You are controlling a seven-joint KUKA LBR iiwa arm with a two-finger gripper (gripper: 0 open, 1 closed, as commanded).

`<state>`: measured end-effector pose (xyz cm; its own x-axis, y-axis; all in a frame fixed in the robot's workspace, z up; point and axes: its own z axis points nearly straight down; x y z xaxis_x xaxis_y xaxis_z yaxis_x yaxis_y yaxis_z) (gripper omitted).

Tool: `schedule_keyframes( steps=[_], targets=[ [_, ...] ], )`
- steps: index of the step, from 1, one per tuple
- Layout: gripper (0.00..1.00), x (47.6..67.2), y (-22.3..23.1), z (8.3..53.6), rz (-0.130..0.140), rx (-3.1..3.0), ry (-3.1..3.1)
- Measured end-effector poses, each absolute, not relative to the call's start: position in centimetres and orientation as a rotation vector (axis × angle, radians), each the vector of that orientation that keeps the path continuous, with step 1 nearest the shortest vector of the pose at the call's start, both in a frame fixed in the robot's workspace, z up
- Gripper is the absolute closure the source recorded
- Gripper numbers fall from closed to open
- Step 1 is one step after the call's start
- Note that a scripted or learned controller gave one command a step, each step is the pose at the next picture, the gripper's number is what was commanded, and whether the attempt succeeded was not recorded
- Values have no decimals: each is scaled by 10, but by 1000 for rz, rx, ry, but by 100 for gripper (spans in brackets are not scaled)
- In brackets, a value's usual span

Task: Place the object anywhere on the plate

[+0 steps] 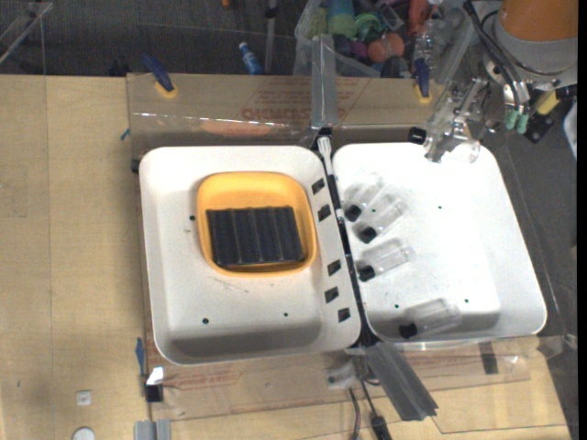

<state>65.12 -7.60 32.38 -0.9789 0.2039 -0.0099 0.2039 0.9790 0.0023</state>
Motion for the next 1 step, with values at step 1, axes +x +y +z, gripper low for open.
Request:
schedule_keyframes(
  steps=[1],
  targets=[
    [100,662,-102,330,1,201,3125]
  ],
)
